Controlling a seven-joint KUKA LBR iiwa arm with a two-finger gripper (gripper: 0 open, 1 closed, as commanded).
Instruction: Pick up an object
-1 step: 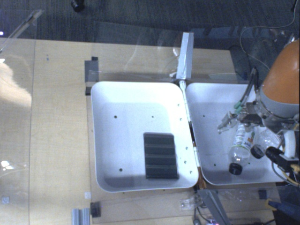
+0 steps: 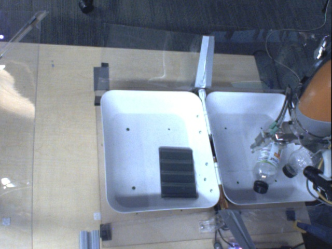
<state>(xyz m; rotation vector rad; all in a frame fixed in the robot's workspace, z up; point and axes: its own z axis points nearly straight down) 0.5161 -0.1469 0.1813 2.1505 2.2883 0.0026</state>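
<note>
A clear plastic bottle [image 2: 265, 163] with a black cap [image 2: 260, 187] lies in the right bin [image 2: 233, 118], cap toward the front edge. My gripper [image 2: 272, 137] hangs just over the bottle's base end, close to it or touching it; I cannot tell which. The arm's orange band [image 2: 317, 98] rises behind it at the right. A second clear rounded object [image 2: 296, 161] with a dark end lies right of the bottle. A black ribbed rectangular block [image 2: 178, 172] lies flat in the left bin [image 2: 129, 113], near its front.
A raised divider [image 2: 209, 139] separates the two bins. A grey metal bar [image 2: 204, 61] stands behind the gap between them. Cables [image 2: 316, 178] hang at the far right near the right bin's front corner. Wooden bench surface [image 2: 52, 139] stretches to the left.
</note>
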